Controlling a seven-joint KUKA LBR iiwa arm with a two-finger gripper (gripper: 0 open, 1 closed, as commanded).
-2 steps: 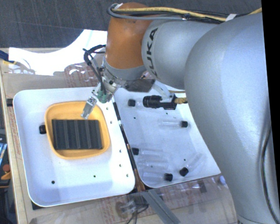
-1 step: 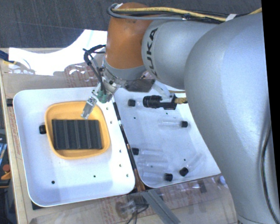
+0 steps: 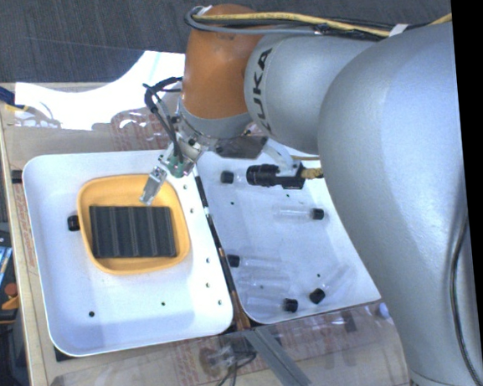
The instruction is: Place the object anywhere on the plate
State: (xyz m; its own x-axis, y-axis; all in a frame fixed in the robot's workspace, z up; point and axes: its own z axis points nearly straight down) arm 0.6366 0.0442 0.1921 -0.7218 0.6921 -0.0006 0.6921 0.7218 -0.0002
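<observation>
Pincer (image 3: 154, 187) grip cannot be judged; it hangs at the plate's (image 3: 95, 196) upper rim, ridged object (image 3: 132, 231) just below. Risk: fingers striking rim.

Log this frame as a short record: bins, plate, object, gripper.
left bin: white, holds the plate
plate: yellow, rounded square, in the upper half of the left bin
object: dark ribbed block lying flat on the plate
gripper: over the plate's upper right part, just above the block's top right corner; fingers hard to read
right bin: white, a few small dark bits scattered in it
arm: reaches in from the right, orange band above the wrist
</observation>
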